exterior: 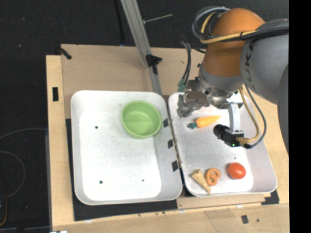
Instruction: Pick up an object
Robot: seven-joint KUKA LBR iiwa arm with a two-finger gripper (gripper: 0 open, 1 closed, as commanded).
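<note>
The claw (186, 107) hangs over the right bin's (257, 164) upper left corner; whether it is wide or narrow cannot be told. The carrot (206, 122) lies just right of the claw, slightly below.

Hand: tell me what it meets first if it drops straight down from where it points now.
Probably the bare floor of the right bin near its top left corner; the hand hangs just up-left of the toy carrot, though depth is unclear.
</note>
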